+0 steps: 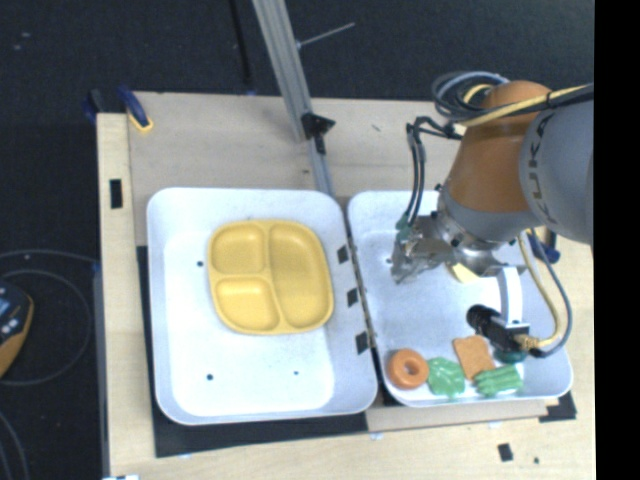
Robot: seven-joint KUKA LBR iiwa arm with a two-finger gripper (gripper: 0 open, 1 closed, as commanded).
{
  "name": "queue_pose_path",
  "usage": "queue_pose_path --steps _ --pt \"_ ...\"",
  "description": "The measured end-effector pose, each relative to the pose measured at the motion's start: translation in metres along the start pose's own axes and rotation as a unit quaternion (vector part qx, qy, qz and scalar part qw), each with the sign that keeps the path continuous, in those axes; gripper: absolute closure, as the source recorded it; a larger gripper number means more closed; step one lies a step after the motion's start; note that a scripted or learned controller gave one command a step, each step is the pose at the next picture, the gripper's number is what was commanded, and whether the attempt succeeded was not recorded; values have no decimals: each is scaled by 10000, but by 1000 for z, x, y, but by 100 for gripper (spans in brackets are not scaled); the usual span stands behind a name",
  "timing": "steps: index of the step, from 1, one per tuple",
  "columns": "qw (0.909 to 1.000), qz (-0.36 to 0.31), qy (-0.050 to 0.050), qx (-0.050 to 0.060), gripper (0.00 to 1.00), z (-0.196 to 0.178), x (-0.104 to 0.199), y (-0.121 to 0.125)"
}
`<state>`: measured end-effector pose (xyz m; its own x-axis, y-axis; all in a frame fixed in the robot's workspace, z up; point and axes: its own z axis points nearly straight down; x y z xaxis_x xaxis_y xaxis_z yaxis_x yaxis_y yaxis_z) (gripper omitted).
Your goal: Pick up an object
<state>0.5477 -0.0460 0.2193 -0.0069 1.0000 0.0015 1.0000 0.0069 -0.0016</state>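
My gripper (405,262) hangs over the upper left part of the right bin (420,343), with the grey arm and its orange band rising to the right. Along the bin's front edge lie an orange ring (407,368), a green toy (445,377), an orange-brown cracker-like piece (472,353) and another green piece (499,379). A pale yellow object (468,272) peeks out from beneath the wrist. The gripper stands well apart from the front-row objects, and nothing shows between its fingers.
The left bin (180,368) holds a yellow divided plate (270,275). A metal pole (285,63) slants up from the bench behind the bins. A black cable connector (490,323) and yellow cable hang near the right bin's right side.
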Motion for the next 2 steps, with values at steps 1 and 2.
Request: queue_pose_path --steps 1,2 --pt "10000 -9 1 -16 100 2 59 18" --pt "10000 -5 -1 -15 100 0 113 22"
